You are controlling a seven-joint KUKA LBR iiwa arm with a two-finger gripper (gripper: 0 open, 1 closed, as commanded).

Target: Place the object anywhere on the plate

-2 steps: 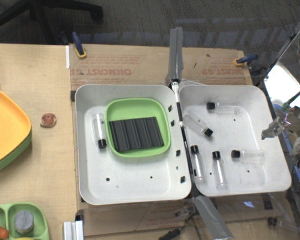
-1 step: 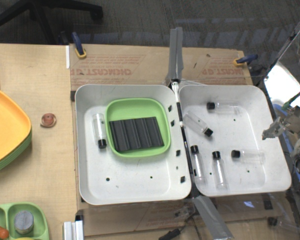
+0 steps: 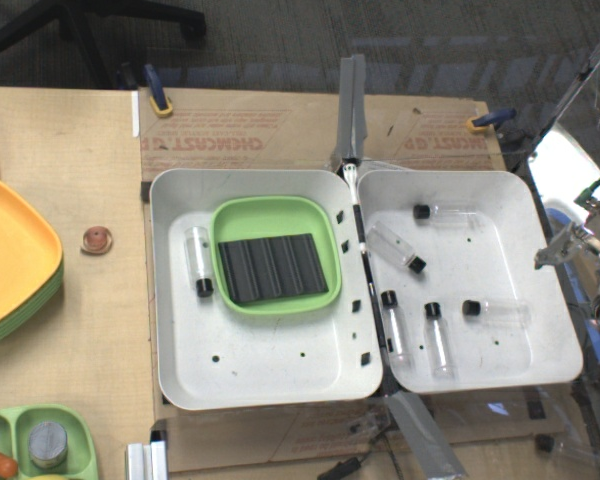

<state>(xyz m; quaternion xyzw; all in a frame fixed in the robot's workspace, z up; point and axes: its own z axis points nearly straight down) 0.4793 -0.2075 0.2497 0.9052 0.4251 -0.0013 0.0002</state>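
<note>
Currently the gripper (image 3: pixel 568 246) seems to sit at the right bin's (image 3: pixel 500 183) outer edge; whether open or closed, I cannot tell. One vial (image 3: pixel 197 258) lies just left of the plate (image 3: pixel 275 211).

Two white bins side by side on a wooden surface (image 3: pixel 100 388), seen from above.

The left bin (image 3: pixel 180 368) holds a green plate (image 3: pixel 275 213) carrying a dark ridged block (image 3: pixel 272 268); one clear vial (image 3: pixel 197 260) lies just beside the plate's left edge. The right bin (image 3: pixel 510 363) holds five black-capped vials scattered apart. The pincer (image 3: pixel 570 243) sits at the right bin's right rim. Yellow plates (image 3: pixel 10 258) are stacked far left.
</note>
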